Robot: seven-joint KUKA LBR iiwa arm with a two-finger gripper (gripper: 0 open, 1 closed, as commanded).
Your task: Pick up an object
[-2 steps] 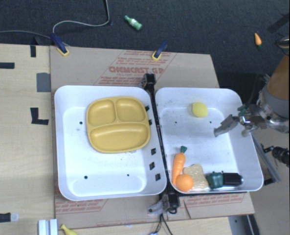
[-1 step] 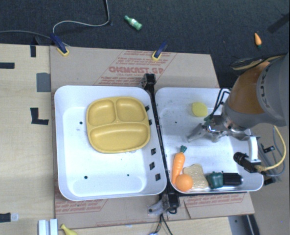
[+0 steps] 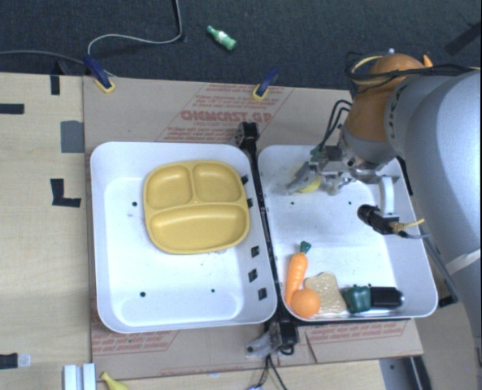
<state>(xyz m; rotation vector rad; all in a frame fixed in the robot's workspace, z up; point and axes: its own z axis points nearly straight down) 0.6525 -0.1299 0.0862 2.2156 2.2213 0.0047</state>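
Pincer (image 3: 310, 179) low in right bin (image 3: 403, 254), toward 11 o'clock of its floor, over a small yellow object (image 3: 307, 187). Fingers spread or pinching: cannot tell. Toy carrot (image 3: 296, 273), orange ball (image 3: 305, 303), beige sponge-like piece (image 3: 327, 292) and dark green-tipped tool (image 3: 372, 298) clustered at 6 o'clock. Yellow divided plate (image 3: 197, 205) in left bin (image 3: 119, 234). Judged: grasp step at hand. Next: firm closure on the yellow object, then straight lift.

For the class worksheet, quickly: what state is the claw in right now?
Claw: low over the right bin, at something yellow; open or closed cannot be told.
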